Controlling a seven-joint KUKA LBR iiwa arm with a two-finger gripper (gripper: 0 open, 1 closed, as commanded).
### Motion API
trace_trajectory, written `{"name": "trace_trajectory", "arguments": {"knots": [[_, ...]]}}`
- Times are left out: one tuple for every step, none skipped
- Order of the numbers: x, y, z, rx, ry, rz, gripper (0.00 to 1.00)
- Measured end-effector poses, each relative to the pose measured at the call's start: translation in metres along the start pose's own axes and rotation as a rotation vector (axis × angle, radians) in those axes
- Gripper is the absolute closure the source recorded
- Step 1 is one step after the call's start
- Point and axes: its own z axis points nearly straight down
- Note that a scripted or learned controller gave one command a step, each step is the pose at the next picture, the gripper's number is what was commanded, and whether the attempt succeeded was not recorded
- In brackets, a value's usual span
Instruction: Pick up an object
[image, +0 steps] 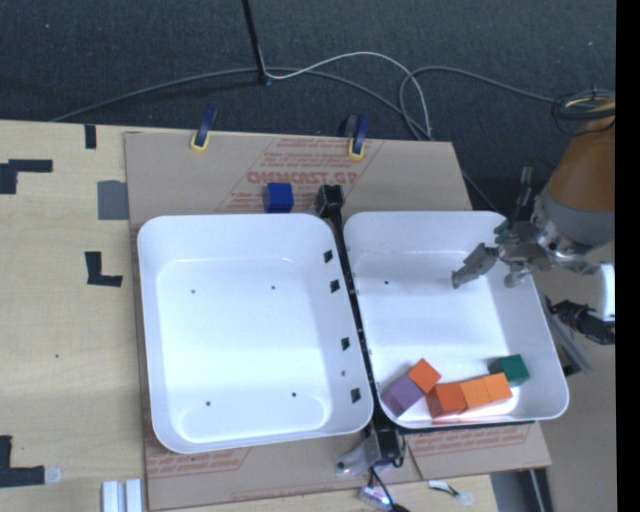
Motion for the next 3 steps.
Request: {"name": "trace_trajectory", "arguments": {"knots": [[0.0,0.002,-0.005,-0.008,-0.002,-0.001,0.0],[-0.001,-0.006,0.055,-0.004,0.0,-0.001,0.0],[-0.001,-0.007,0.108,-0.004,0.0,-0.001,0.0]]}}
